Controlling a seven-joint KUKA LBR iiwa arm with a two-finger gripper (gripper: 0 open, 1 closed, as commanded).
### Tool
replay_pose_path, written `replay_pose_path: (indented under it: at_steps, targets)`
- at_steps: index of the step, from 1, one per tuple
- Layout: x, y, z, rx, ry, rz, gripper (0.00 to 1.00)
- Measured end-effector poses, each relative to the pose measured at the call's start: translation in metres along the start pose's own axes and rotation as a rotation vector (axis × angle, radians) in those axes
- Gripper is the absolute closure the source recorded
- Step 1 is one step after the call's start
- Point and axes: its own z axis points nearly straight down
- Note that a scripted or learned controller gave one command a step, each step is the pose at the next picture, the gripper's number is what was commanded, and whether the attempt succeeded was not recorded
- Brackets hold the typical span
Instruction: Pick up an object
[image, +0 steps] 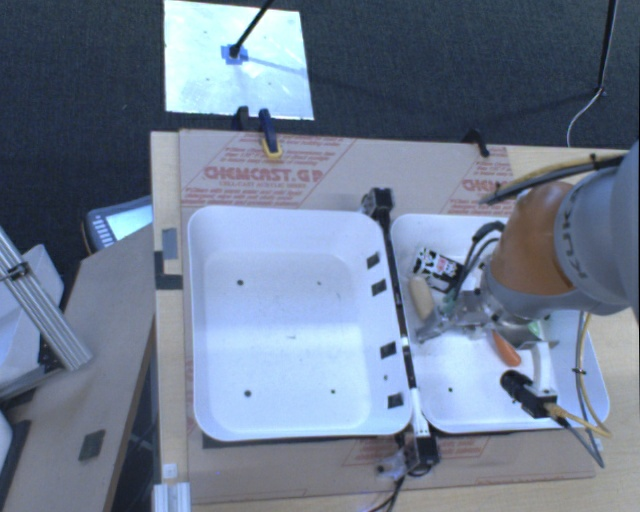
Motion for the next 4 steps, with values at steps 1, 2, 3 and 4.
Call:
replay_pose_path:
  at_steps: [1, 2, 3, 4]
  targets:
    - [-0.004, 0.002, -0.014, -0.005, -0.003, 0.004, 1.0]
    - [0.064, 0.002, -0.141, -0.016, -0.001, -0.004, 1.0]
    - [0.138, 0.009, -0.226, -0.014, 0.001, -0.006, 1.0]
    - [0.175, -0.024, -0.271, -0.009, 0.0, -0.002, 1.0]
